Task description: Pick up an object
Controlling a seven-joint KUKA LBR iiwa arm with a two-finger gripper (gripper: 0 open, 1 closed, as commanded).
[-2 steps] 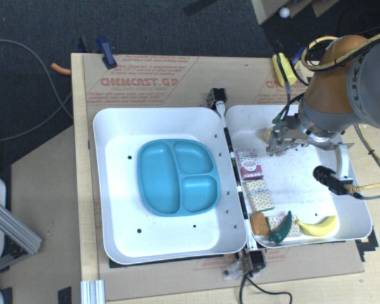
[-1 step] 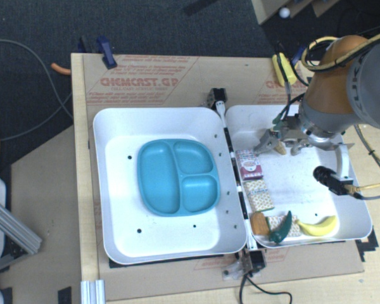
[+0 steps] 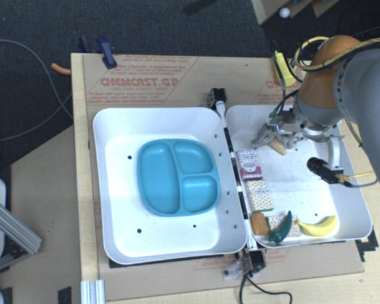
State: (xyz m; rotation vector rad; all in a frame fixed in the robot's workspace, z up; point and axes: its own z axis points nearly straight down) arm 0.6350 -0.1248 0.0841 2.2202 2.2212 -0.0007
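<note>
Step in hand: acquisition of one object from the bin in which the hand works; the hand hangs low over the far part of that bin, close to its floor; whether the hand is apart or together cannot be told from this view.

Candidate objects, placed relative to the hand:
- a small tan piece lies directly beneath the hand, touching or almost touching it; whether it is gripped cannot be told;
- a printed box lies near the hand, on the side toward the divider between the bins;
- a patterned packet lies beyond the box, farther from the hand;
- a banana, a green item and a brown piece lie well apart from the hand, along the near rim.

Recommended practice: the tan piece is judged the object of choice, since it needs the least travel; the hand should be centred over it before closing, as an offset closure would likely push so small a piece aside; the lift should be vertical and slow until the piece clears the floor; the box hugs the bin wall, so a grasp there risks collision with the rim. The blue plate in the other bin on the bench lies well apart and needs no attention.
</note>
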